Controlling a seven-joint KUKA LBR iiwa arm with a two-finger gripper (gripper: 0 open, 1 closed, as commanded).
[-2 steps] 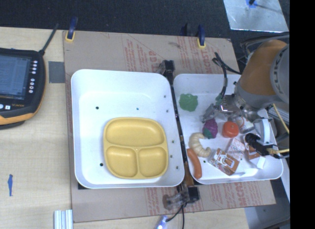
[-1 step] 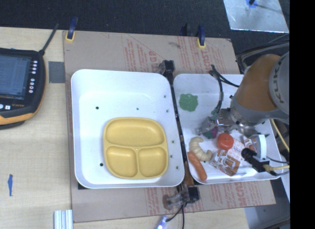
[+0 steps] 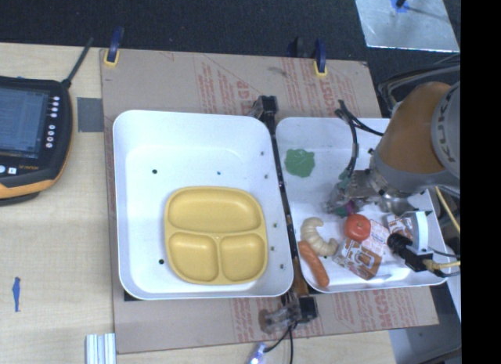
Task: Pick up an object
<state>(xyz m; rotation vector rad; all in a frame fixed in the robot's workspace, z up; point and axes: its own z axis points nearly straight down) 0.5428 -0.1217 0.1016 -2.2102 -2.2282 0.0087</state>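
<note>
The right bin (image 3: 317, 131) holds a green toy (image 3: 299, 162) near its far left, a red tomato (image 3: 358, 226), a pale curved piece (image 3: 316, 235), an orange sausage (image 3: 313, 264) along the front left, and a printed snack packet (image 3: 365, 254). My gripper (image 3: 343, 200) reaches down into this bin from the right, just above and left of the tomato. The grey and orange arm (image 3: 415, 135) hangs over the bin's right side and hides what lies beneath it.
The left bin (image 3: 141, 143) holds a yellow divided plate (image 3: 215, 234). A black-and-orange handheld pendant (image 3: 27, 135) lies on the bench at far left. Clamps (image 3: 318, 55) pin the cardboard sheet at the back. Cables run along the right bin's right rim.
</note>
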